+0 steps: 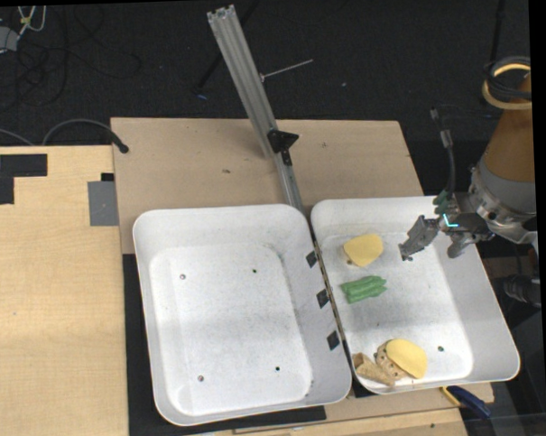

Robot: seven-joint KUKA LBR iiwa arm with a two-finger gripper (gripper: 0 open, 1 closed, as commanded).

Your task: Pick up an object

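Gripper [434, 237]: carried empty, fingers spread wide, over right bin [482, 339], upper part. Candidate objects: yellow piece [363, 249] nearest, green piece [363, 289] below it, yellow-brown cluster [398, 360] at near edge. Step judged approach; descent onto one piece required next.

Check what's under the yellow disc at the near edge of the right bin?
The yellow disc lies on top of a tan, bread-like piece, which sticks out on the disc's left. The part of it beneath the disc is covered. Both sit in the right bin.
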